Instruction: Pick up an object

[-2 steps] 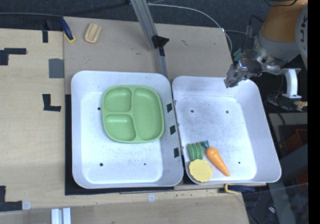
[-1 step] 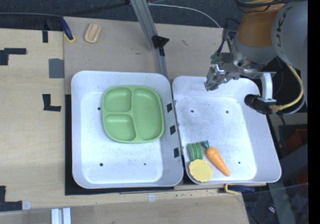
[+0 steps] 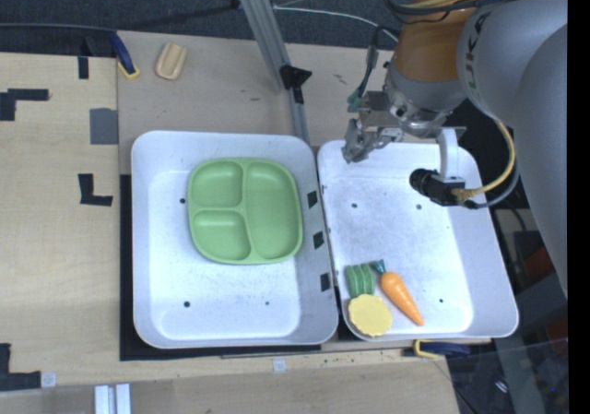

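Observation:
My gripper (image 3: 355, 150) hangs over the far left corner of the right bin (image 3: 461, 246), its fingers close together with nothing between them. Far from it, at the bin's near left corner, lie an orange carrot (image 3: 402, 298), a small green vegetable piece (image 3: 359, 279) and a yellow round piece (image 3: 370, 315), packed close together. In the left bin (image 3: 157, 292) rests a green divided plate (image 3: 245, 210) with three compartments.
A metal pole (image 3: 267, 25) slants across the bench behind the bins. A tan object (image 3: 171, 61) and a blue-yellow tool (image 3: 123, 54) lie on the bench at the far left. A black cable fitting (image 3: 433, 185) juts out beside the wrist.

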Motion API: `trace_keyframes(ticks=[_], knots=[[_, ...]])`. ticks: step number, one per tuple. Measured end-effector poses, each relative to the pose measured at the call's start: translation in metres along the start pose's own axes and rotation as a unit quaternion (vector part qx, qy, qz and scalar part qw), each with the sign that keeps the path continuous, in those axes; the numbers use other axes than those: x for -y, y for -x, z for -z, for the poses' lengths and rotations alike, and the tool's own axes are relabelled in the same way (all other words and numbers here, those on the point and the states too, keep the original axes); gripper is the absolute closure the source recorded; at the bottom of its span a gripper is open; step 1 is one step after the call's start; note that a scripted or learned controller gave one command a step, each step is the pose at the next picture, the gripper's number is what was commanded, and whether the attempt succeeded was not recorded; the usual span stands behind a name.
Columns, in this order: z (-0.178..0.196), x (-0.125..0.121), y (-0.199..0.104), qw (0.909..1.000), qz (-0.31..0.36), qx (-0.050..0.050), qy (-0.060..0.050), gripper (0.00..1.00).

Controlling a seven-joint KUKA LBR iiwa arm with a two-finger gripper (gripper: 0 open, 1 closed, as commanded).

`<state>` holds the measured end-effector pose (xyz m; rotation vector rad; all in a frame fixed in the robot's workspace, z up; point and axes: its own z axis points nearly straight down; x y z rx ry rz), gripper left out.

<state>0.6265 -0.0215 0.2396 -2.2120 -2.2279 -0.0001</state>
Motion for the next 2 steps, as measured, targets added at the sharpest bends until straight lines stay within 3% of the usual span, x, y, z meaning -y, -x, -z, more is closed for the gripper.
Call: trace_keyframes(ticks=[1, 2], knots=[[0.006, 0.000, -0.057, 1.0000, 0.000, 0.000, 0.000, 1.00], [-0.012, 0.004, -0.111, 1.0000, 0.000, 0.000, -0.001, 1.00]])
